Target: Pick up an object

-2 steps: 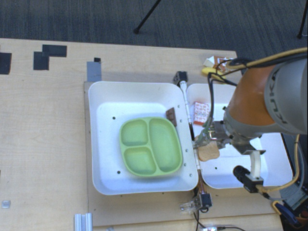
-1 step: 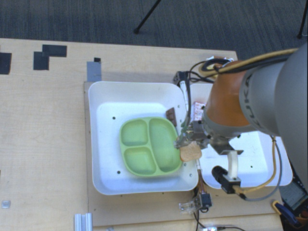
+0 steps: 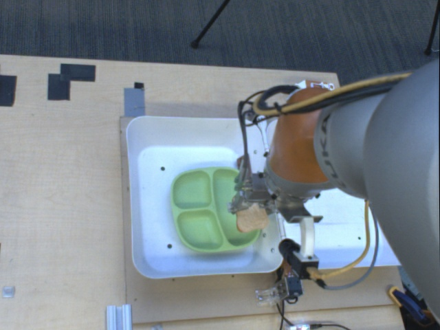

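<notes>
A green divided plate point(image 3: 199, 215) lies in the left white bin point(image 3: 148, 184). A small tan block point(image 3: 251, 220) sits at the plate's right rim. My gripper point(image 3: 246, 203) hangs right over that block, touching or nearly touching its top. The grey arm with its orange band point(image 3: 295, 143) comes in from the right and hides the plate's right part and the divide between the bins.
The right bin point(image 3: 344, 239) is mostly hidden by the arm. Cables point(image 3: 323, 273) and a small connector dangle over the bench's front edge. A tripod leg point(image 3: 216, 16) stands on the carpet beyond the bench.
</notes>
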Controlling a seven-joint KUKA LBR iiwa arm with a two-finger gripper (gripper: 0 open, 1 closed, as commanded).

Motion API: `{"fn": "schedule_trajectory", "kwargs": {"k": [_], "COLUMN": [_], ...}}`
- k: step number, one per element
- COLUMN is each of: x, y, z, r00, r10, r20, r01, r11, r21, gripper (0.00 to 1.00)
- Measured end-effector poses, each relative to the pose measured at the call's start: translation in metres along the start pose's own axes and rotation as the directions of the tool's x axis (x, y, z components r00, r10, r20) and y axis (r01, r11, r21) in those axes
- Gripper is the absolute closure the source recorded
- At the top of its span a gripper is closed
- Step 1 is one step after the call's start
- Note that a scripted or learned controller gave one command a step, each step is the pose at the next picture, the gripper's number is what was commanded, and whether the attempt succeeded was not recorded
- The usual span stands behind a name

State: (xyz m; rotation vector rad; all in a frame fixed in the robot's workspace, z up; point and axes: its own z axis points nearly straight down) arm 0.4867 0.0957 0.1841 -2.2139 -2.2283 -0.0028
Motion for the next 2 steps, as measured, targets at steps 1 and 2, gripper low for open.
{"fn": "schedule_trajectory", "kwargs": {"k": [1, 2], "x": [-0.009, -0.042], "y": [0.0, 0.0], "z": [0.0, -0.006], "r00": [1.0, 1.0], "r10": [0.005, 0.004], "r20": [0.001, 0.001], "r01": [-0.005, -0.004], "r11": [1.0, 1.0], "r21": [0.0, -0.001], "gripper": [1.0, 1.0]}}
